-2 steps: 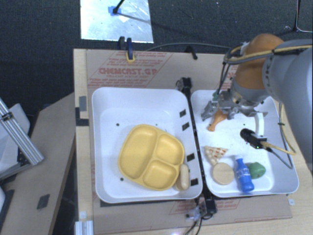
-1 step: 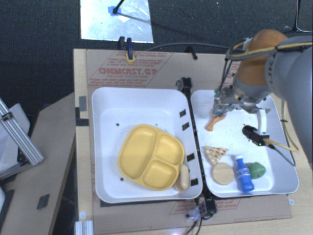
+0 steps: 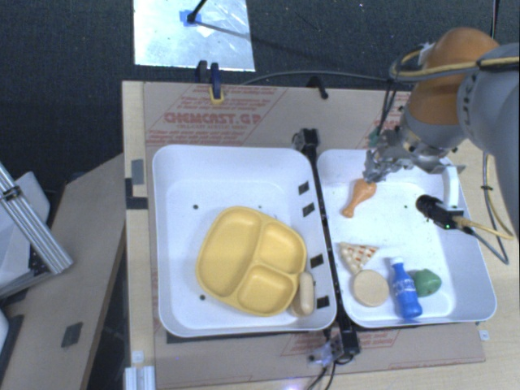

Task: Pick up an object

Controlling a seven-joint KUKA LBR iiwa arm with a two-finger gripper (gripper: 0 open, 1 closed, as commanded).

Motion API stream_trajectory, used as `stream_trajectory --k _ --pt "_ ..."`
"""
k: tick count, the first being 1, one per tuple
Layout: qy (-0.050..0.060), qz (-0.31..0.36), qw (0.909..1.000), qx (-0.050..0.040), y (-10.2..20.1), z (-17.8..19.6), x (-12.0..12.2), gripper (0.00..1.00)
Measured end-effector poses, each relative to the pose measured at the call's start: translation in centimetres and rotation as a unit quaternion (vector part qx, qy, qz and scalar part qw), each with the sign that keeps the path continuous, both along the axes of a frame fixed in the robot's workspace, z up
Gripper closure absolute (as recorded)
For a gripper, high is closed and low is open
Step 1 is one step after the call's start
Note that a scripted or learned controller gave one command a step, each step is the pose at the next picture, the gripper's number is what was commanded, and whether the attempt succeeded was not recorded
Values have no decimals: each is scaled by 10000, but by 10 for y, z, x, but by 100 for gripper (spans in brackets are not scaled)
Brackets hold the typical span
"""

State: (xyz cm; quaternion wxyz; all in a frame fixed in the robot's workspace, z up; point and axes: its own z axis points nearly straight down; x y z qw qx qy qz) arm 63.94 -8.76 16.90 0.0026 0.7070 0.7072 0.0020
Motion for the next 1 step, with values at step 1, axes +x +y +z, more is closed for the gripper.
stream_trajectory --k 1 --pt "-2 -2 10000 -2 -7 47 2 100"
